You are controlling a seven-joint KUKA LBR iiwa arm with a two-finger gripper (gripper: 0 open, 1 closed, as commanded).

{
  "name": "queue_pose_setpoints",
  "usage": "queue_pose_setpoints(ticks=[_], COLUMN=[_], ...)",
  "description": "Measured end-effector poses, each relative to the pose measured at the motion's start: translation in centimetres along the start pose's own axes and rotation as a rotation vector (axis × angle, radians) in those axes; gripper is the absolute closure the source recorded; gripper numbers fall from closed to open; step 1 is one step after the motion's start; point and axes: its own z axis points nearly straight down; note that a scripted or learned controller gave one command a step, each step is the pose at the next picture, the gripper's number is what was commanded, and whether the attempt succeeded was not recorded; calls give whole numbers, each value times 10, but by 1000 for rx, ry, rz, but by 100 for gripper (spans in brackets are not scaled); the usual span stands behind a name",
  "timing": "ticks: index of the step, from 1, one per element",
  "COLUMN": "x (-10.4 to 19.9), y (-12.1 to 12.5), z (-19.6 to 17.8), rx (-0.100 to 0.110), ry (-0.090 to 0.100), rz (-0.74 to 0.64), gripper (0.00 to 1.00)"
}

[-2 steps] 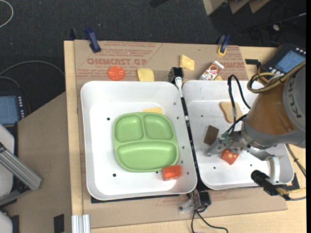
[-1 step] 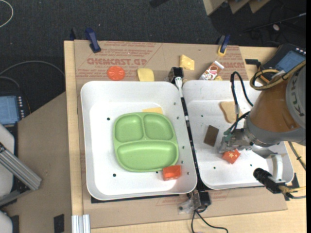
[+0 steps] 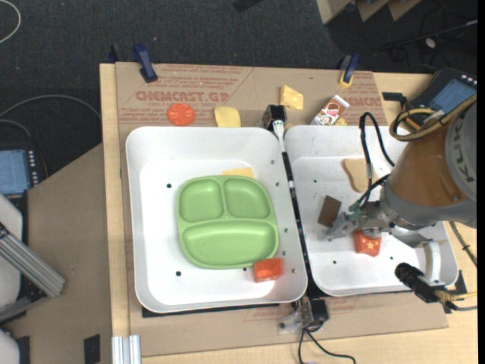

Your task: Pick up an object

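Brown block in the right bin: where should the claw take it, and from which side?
Judging by its pose, come straight down on the brown block and pinch its two long sides near the middle. It lies flat, apart from the bin wall, with the claw just beside it.

Left bin (image 3: 144, 203), right bin (image 3: 318, 275): white plastic, smooth, faintly glossy. Divided tray (image 3: 226, 222): light green plastic, smooth, soft sheen. Bench sheet (image 3: 186, 91): brown cardboard, matt, red print. Arm band (image 3: 428, 169): orange, satin. Floor (image 3: 61, 29): dark carpet, rough.
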Motion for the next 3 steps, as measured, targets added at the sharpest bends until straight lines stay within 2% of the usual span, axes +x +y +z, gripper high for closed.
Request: queue_pose_setpoints(ticks=[1, 2, 3], x=[0, -79, -8], y=[1, 5, 48], z=[-10, -98, -106], rx=[-3, -8, -4], ry=[-2, -6, 2], rz=[1, 3, -11], gripper=[100, 100, 100])
